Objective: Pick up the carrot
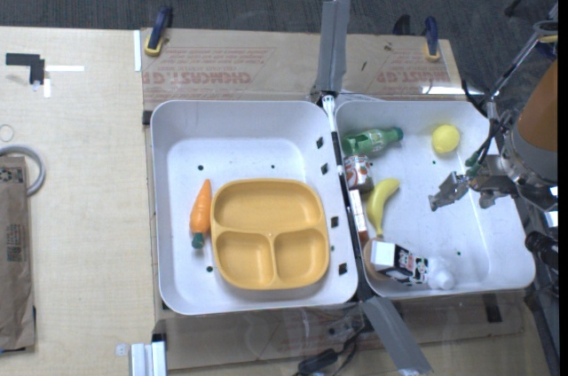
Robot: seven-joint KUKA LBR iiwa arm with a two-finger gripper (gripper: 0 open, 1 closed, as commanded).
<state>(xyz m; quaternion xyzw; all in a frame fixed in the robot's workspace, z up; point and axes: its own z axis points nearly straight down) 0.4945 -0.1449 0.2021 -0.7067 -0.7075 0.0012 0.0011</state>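
Carrot pick-up: grasp not yet begun.
Gripper [454,191] is hovering, finger state indiscernible; carrot [201,207] is lying far left, untouched.

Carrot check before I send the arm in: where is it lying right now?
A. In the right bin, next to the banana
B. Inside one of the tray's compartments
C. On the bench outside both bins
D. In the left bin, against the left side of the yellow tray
D: the carrot lies on the floor of the left bin, just off the left edge of the yellow tray, not in any compartment.
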